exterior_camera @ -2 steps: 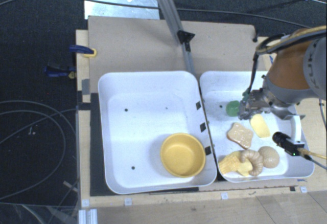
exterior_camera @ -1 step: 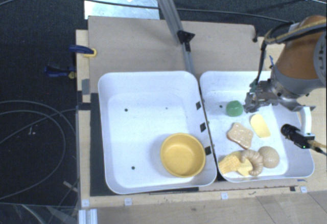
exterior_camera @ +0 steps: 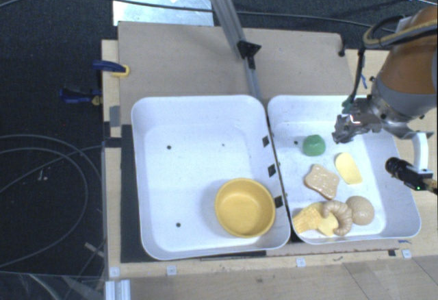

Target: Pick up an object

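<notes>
The gripper [exterior_camera: 347, 126] hovers in the right bin [exterior_camera: 404, 223] just beside the green object [exterior_camera: 314, 145], lined up above that cluster for a pick, though whether its jaws are spread or pressed together I can't tell.

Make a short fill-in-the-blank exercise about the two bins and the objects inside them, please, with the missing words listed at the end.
1. The yellow bowl lies in the ____ bin.
2. The round object nearest the end effector has the colour ____.
3. The toast-shaped piece lies in the ____ bin.
4. The arm enters from the ____ side of the view.

Missing words: left; green; right; right
</notes>
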Robot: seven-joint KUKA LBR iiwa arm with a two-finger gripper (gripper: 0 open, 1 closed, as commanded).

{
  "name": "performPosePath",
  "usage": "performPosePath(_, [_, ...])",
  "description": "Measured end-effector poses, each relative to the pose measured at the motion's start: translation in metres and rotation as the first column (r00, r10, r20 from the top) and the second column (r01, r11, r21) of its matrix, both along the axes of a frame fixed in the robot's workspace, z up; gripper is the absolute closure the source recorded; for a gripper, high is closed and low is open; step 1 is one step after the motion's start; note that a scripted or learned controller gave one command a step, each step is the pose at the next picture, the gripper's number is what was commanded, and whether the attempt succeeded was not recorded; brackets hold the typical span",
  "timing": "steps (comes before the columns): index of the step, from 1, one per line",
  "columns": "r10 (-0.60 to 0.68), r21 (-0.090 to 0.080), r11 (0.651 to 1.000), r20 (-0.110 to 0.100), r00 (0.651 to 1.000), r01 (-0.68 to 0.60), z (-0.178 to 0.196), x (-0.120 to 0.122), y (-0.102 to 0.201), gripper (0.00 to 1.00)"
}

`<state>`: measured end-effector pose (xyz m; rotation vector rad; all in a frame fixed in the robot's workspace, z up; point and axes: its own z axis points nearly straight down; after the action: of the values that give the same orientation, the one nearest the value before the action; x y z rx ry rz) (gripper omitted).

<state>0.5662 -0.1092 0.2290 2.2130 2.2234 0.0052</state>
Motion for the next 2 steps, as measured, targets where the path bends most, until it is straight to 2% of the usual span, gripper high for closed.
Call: performPosePath(2, [0.007,0.003,1.000,-0.003,1.000,-0.007,0.017,0.020,0.105,1.00])
